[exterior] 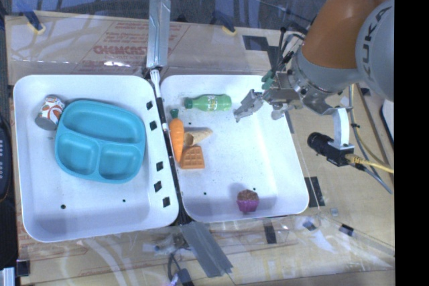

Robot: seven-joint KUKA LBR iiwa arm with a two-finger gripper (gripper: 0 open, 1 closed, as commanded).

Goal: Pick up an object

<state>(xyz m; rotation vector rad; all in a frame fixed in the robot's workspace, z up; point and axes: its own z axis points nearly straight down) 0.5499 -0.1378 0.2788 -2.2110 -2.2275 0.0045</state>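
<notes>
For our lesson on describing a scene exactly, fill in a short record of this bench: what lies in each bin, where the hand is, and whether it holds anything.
left bin: blue divided tray; a small round object touching the tray's upper left edge
right bin: green bottle lying flat, carrot, waffle piece, pale piece by the carrot, purple cupcake
hand: above the right bin's upper part, right of the bottle
held: nothing between its fingers
task state: no object picked up yet

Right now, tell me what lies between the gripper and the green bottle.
Nothing: in the camera view, a bare stretch of white bin floor separates the gripper from the green bottle lying to its left.
</notes>
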